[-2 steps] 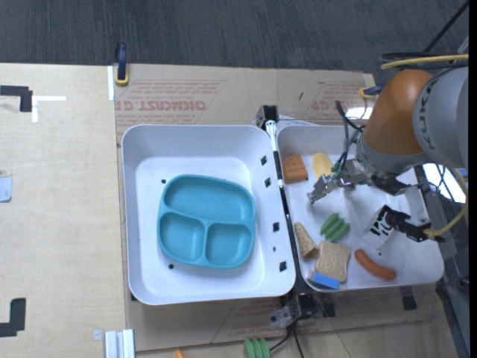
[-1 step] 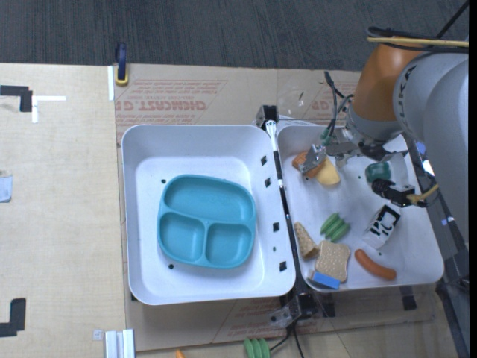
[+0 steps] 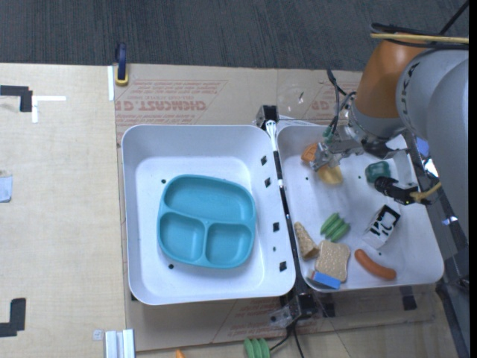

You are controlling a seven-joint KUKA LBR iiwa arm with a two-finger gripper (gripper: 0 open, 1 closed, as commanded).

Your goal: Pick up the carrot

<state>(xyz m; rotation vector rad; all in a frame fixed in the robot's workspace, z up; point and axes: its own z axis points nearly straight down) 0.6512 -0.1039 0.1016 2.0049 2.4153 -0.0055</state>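
Observation:
The carrot [image 3: 308,154] is a small orange piece lying in the far left corner of the right bin [image 3: 417,274]. My gripper [image 3: 326,156] hangs low just to the carrot's right, close against it, and above a yellow food piece [image 3: 331,174]. The grey wrist with its orange band comes in from the upper right and hides the bin's far right corner. Whether the carrot sits inside the gripper or only beside it is not clear from this angle.
The right bin also holds a teal item [image 3: 378,171], a green vegetable [image 3: 335,227], a black-and-white block [image 3: 384,224], a sausage [image 3: 375,265], bread [image 3: 332,259] and a cracker [image 3: 304,239]. A blue divided tray [image 3: 206,221] lies in the left bin [image 3: 141,200].

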